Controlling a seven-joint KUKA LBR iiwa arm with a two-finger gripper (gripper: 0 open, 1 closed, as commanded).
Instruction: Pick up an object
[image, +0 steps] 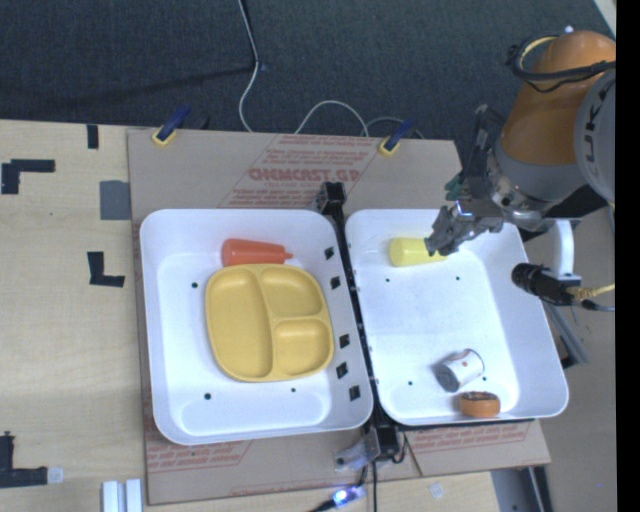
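Small yellow plastic cylinder (407, 251) lies at far edge of rt white bin (520, 330), touching gripper (441, 242) at its rt end; can't tell fingers' state. Lt bin (170, 300): yellow divided plate (268, 322), orange carrot (253, 251).

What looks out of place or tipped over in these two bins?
Little stands out. The grey and white cup in the right bin lies on its side beside the orange piece. The gripper sits at the yellow object.
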